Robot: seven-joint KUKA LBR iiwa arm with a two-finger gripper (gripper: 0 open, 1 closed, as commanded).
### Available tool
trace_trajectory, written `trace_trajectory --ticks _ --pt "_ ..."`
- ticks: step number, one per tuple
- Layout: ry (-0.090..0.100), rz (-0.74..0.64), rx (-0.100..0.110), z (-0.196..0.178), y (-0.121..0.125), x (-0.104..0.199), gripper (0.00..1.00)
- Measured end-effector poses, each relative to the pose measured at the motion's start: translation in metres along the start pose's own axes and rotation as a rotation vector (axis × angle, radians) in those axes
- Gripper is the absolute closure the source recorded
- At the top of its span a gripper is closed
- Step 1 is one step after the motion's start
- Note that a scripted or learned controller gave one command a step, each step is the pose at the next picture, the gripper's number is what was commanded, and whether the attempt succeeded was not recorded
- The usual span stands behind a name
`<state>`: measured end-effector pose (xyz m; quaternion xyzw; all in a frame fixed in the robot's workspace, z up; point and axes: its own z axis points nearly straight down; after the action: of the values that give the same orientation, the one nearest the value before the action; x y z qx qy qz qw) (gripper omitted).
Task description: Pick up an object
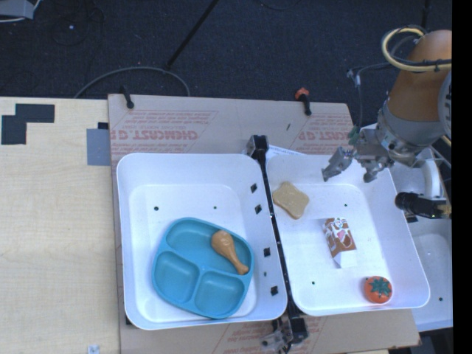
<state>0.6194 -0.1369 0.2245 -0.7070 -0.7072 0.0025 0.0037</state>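
Hovering at the frame's right over the right white bin point(413, 271) rim, the grey two-finger gripper point(352, 166) has its fingers spread apart, holding nothing. Risk: descending here, it could strike the bin wall or close short of the tan bread-shaped toy point(290, 199).

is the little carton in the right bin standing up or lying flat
Lying flat: the carton rests on its side on the right bin's floor, its printed face turned up.

Two shallow white bins point(133, 198) side by side on a cardboard sheet point(221, 127), over a pale wooden desk point(51, 234). Black divider point(267, 220) between the bins. Two clamps, black point(127, 98) and orange-topped point(302, 98), at the sheet's far edge. Dark floor beyond, with loose cables point(133, 72).
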Motion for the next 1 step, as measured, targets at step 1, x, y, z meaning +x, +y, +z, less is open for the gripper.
trace_trajectory --ticks 1 --pt "0.0 0.0 0.0 0.0568 -0.0108 0.0008 0.0"
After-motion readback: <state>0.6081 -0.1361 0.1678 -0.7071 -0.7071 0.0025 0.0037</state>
